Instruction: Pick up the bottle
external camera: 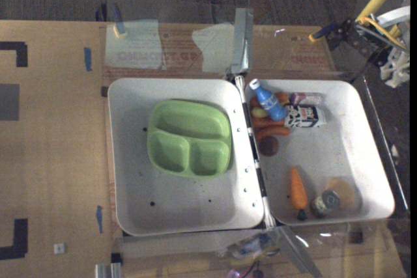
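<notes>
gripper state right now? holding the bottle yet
gripper: at the right edge, beyond the bins; open or shut cannot be told. bottle lies in the right bin, unheld.

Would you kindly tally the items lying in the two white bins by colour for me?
Green: 1, the divided plastic plate.
Blue: 1, the white-capped bottle.
Orange: 1, the carrot.
Black and white: 1, the small carton.
Dark brown: 1, the round piece.
Total: 5 told apart clearly; the rest are too blurred.

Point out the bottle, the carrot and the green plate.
bottle (268,101), camera view, on its blue body.
carrot (298,188), camera view, on its orange middle.
green plate (189,118), camera view, on its large compartment.
</notes>
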Tool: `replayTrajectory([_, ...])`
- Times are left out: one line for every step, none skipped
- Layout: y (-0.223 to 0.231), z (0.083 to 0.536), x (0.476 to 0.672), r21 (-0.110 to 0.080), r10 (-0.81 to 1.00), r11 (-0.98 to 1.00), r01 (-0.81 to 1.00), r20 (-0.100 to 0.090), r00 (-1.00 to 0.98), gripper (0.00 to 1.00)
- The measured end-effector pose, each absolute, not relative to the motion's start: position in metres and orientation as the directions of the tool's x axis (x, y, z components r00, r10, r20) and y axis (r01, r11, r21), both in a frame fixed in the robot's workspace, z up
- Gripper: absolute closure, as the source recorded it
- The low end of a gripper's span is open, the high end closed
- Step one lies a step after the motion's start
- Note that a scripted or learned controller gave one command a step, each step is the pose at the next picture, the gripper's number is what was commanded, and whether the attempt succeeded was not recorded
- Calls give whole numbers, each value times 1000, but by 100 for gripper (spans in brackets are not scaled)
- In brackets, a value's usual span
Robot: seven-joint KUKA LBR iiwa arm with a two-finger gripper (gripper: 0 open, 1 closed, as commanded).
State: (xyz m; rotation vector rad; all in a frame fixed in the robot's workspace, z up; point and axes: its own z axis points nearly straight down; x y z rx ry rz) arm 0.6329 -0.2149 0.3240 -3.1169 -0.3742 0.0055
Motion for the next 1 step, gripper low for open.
replayTrajectory([-206, 350, 659, 0, 203, -979, 203, 1, 979, 100])
